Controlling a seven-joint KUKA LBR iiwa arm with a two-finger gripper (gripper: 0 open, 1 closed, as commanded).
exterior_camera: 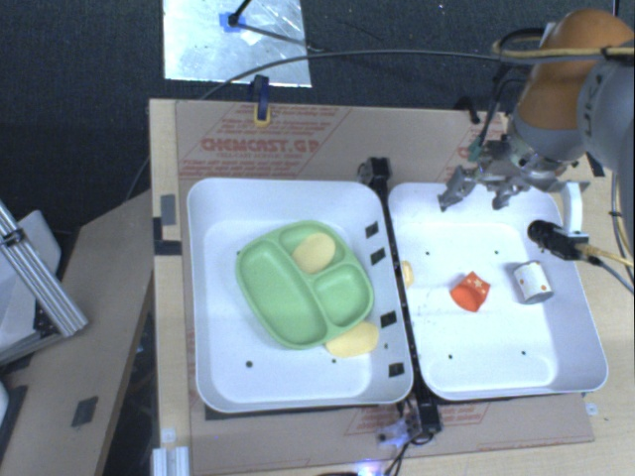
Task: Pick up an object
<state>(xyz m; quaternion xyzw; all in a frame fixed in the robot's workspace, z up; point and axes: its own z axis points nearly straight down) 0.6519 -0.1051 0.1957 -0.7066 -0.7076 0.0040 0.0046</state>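
Brown cardboard-topped bench (pixel 268 137) is being used for an approach step, the released pincer (pixel 479 194) being hovered, splayed and tilted down, over the right shallow white bin's (pixel 496 375) far edge, so a descent toward the small orange-red block (pixel 470 292) is probably being called for next.

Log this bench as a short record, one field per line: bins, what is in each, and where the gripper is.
left bin: green divided plate, a yellow piece in its top compartment, another yellow piece off the plate by its lower edge
right bin: orange block, small white cylinder to its right, the two apart
between the bins: small yellow bit near the divider
gripper: above the right bin's far edge, fingers spread, nothing between them
arm: reaches in from the right
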